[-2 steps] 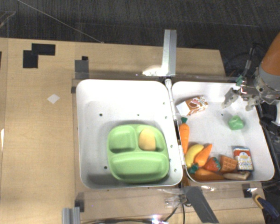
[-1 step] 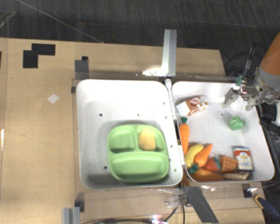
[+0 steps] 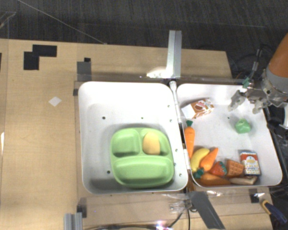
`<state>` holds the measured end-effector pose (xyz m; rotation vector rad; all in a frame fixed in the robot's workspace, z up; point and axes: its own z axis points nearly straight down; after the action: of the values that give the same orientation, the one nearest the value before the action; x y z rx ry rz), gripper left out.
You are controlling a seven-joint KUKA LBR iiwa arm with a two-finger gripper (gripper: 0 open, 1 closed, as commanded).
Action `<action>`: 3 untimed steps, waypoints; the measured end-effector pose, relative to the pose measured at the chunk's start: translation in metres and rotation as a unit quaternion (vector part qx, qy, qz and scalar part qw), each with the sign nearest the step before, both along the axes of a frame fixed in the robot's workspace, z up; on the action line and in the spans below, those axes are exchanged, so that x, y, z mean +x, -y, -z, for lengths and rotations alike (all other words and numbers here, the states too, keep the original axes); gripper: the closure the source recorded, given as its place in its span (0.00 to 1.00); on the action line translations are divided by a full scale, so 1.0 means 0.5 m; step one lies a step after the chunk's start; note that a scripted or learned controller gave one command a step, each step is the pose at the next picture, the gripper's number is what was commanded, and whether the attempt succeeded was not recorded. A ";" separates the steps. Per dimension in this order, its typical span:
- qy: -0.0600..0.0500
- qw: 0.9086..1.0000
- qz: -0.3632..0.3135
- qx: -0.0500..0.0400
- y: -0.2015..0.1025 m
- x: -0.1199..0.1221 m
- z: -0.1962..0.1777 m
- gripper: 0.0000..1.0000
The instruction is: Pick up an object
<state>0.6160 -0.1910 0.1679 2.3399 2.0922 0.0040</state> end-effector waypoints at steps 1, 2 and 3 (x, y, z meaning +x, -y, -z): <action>0.000 1.000 0.000 0.000 0.000 0.000 0.000 0.00; -0.002 0.997 0.079 0.002 -0.036 -0.076 0.009 0.00; -0.001 0.994 0.106 0.001 0.013 -0.026 0.131 0.00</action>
<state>0.6031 -0.1974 0.1022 2.5505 1.8356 0.0027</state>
